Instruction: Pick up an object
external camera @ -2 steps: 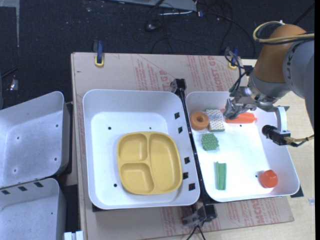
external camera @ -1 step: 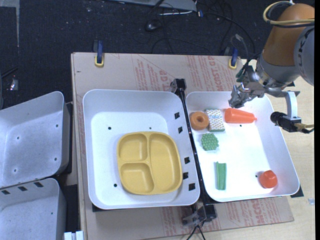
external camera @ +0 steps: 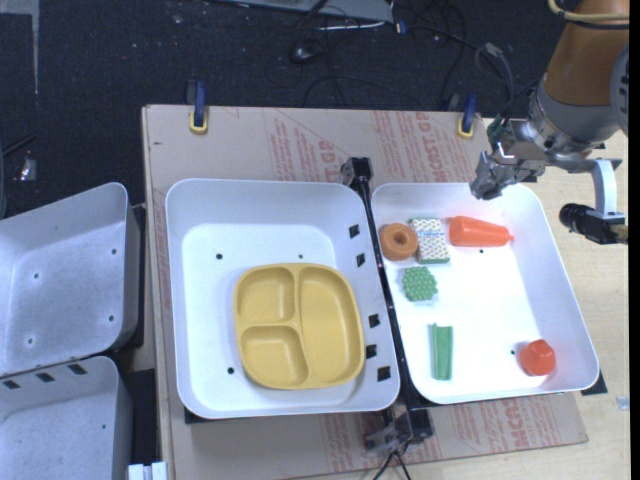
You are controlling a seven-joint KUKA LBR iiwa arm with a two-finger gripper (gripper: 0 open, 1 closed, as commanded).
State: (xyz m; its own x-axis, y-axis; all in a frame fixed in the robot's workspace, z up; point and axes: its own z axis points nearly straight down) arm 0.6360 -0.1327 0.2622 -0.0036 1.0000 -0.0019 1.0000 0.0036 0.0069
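Note:
The right bin [external camera: 560, 298] holds several small items: an orange carrot [external camera: 480, 232], an orange-brown doughnut ring [external camera: 399, 241], a speckled white-and-green block [external camera: 431, 240], a green bumpy ball [external camera: 419, 284], a green stick [external camera: 442, 351] and a small red-orange cup [external camera: 538, 357]. My gripper [external camera: 491, 185] hangs over the bin's far rim, above and just behind the carrot. Nothing shows between its tips.
The left bin [external camera: 200, 268] carries a yellow divided plate [external camera: 299, 324]. Both bins rest on a cardboard sheet [external camera: 300, 138] clamped at the back. Two white trays [external camera: 60, 268] lie off the bench at the left. Cables run across the dark floor behind.

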